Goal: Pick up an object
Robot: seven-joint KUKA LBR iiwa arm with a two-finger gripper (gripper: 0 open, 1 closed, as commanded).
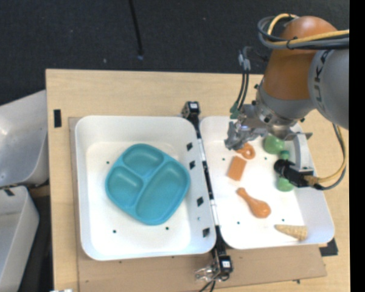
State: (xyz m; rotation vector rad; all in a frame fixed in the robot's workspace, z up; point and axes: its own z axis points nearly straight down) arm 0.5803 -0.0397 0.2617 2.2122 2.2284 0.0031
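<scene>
My gripper hangs low over the back left part of the right bin. A small orange piece lies just below and to the right of it, close to the gripper tip; whether they touch is unclear. An orange block lies a little nearer the front. An orange drumstick-shaped toy sits mid-bin. A tan cone rests near the front right corner. A green piece lies partly under the wrist, and another green piece lies further right.
The left bin holds a blue divided plate at its middle. A ridge with black clips separates the two bins. The arm's orange band looms over the right bin's back edge.
</scene>
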